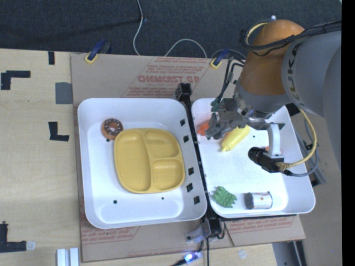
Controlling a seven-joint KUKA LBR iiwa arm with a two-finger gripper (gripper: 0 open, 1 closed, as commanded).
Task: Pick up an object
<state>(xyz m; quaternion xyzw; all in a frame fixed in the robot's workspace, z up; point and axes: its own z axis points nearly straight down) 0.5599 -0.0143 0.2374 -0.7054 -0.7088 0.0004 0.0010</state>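
My gripper (pixel 215 128) hangs low over the upper left part of the right bin (pixel 299 204), close to the divider between the bins. A small orange-red object (pixel 203 127) lies right at its left side, partly hidden by it. Just to the right of the gripper a yellow oblong object (pixel 234 138) lies tilted on the bin floor. Whether the gripper touches either one cannot be made out.
A green leafy toy (pixel 223 197) and a white cylinder with a dark end (pixel 258 200) lie near the right bin's front edge. The left bin (pixel 89 165) holds a yellow divided plate (pixel 148 159) and a chocolate doughnut (pixel 111 128) at its upper left.
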